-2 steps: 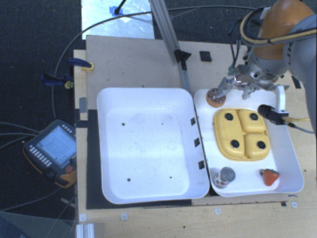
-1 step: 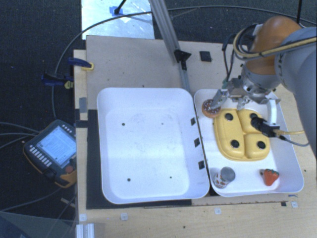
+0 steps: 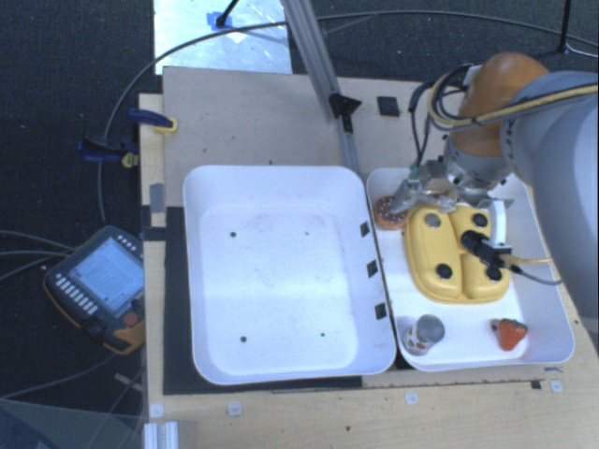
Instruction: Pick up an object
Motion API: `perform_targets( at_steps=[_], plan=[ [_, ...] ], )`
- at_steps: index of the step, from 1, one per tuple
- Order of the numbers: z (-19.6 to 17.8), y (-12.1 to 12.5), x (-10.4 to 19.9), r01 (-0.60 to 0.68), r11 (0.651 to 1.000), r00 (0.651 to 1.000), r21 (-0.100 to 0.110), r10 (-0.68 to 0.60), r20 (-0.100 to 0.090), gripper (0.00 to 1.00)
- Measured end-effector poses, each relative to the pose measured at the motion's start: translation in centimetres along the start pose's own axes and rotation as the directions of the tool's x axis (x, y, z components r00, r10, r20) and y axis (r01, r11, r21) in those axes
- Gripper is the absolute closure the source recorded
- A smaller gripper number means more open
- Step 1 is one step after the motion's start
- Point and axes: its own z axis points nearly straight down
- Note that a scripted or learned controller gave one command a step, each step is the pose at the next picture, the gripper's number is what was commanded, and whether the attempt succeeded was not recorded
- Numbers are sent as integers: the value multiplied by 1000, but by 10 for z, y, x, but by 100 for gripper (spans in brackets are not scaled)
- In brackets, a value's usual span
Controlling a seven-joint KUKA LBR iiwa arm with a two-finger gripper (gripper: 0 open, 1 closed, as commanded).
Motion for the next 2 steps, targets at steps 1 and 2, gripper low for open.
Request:
perform_targets(
  at_steps=[1,2],
  plan=[
    [-18,5,0,1,1000,1000,-17,-1,1,100],
    [-66,3,7,3,1000,1000,3,-3,-6,100]
  ],
)
